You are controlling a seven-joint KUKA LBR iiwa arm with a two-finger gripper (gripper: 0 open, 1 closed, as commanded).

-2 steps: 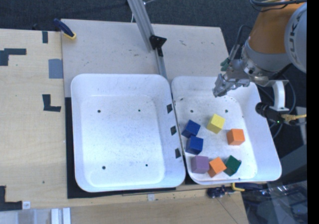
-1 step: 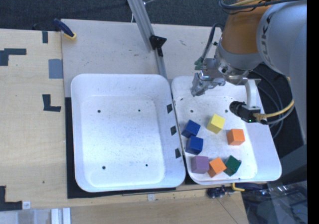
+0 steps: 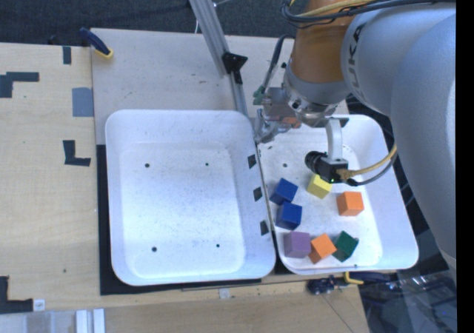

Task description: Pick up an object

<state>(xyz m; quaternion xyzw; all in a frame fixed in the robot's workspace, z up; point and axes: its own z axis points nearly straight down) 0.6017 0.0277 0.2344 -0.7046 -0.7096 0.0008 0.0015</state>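
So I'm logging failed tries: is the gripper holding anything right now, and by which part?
Cannot be told. The gripper is at the right bin's upper left corner, and no block shows in it.

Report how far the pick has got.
Done: the arm is over the right bin, the gripper by its upper left corner. In hand: nothing shows between its fingers. Left: the whole pick. Two blue blocks, yellow, two orange, purple and green blocks all lie on the bin floor.
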